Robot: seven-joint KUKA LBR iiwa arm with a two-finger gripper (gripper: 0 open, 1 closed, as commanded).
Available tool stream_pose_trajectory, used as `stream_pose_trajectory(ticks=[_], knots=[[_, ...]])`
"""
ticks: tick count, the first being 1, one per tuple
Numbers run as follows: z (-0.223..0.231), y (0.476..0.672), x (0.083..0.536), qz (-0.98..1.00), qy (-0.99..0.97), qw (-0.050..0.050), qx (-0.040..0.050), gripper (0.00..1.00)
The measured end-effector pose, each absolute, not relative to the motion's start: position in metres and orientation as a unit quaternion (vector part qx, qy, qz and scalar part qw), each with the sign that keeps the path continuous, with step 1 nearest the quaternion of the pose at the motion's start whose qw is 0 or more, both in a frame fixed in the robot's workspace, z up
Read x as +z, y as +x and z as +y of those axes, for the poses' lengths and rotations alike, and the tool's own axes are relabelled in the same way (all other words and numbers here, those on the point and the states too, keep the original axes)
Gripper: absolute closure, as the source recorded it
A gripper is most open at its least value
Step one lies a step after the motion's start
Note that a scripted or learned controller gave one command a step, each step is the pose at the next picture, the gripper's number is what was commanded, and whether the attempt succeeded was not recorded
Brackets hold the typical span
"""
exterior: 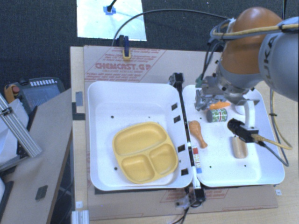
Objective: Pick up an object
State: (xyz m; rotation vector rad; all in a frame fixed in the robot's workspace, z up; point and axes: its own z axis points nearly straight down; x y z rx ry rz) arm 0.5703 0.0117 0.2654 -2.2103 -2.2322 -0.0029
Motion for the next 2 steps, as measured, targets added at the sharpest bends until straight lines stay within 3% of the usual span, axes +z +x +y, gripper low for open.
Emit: stream_pose_trajectory(ticks=[2], knots=[[0.108, 0.622, 0.241, -0.710, -0.704, 0.000, -0.0009, 1.00]])
